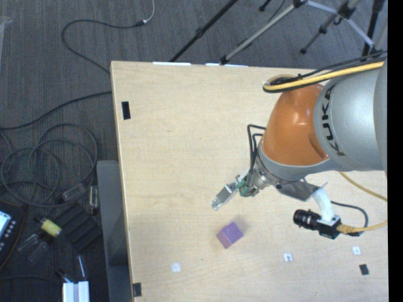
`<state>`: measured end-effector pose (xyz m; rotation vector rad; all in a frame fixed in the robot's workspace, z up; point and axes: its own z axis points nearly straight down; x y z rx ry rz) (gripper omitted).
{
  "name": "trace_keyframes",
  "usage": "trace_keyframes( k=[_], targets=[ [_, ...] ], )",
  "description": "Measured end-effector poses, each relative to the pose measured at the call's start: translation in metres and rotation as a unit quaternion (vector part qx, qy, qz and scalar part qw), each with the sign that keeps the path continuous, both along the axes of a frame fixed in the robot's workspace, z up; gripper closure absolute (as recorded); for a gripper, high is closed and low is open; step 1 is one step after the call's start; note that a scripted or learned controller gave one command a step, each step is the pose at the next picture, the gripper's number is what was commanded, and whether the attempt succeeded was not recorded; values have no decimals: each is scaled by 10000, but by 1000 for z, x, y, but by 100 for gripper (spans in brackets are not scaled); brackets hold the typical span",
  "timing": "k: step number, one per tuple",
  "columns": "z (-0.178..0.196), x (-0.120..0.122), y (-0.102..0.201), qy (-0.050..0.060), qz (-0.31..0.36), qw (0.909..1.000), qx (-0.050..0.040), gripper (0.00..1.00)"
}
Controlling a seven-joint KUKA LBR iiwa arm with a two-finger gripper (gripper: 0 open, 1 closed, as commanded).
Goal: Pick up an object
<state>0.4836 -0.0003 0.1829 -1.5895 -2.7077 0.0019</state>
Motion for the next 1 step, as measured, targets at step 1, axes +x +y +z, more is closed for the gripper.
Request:
trace_keyframes(
  k=[1],
  targets=[
    [0,0,0,0,0,10000,0,0]
  ],
)
